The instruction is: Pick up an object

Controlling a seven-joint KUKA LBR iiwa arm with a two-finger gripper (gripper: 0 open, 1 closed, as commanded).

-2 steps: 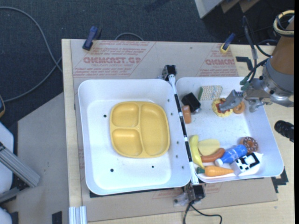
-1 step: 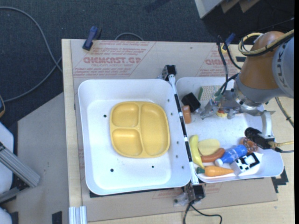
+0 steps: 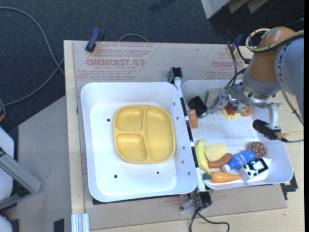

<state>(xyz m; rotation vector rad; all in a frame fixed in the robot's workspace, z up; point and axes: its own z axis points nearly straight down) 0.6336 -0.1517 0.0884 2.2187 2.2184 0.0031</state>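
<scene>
My gripper (image 3: 230, 102) hangs low over the back of the right bin (image 3: 285, 154), under the grey wrist with its orange band. Directly beneath it lies a small red and yellow toy (image 3: 232, 111); I cannot tell whether the two touch. A greyish-green pad (image 3: 212, 96) sits just left of the gripper, and a black object (image 3: 197, 104) lies further left by the bin's wall. Along the front of this bin are a banana (image 3: 200, 156), a pale yellow lump (image 3: 216, 152), a carrot (image 3: 225, 177), a blue bottle (image 3: 241, 159) and a brown donut (image 3: 258, 149).
The left bin (image 3: 96, 129) holds a yellow divided plate (image 3: 144, 133). An orange piece (image 3: 193, 118) lies against the divider between the bins. A black-and-white checkered tag (image 3: 256, 167) rests at the right bin's front right. A blue clip (image 3: 93, 38) lies on the bench at the back left.
</scene>
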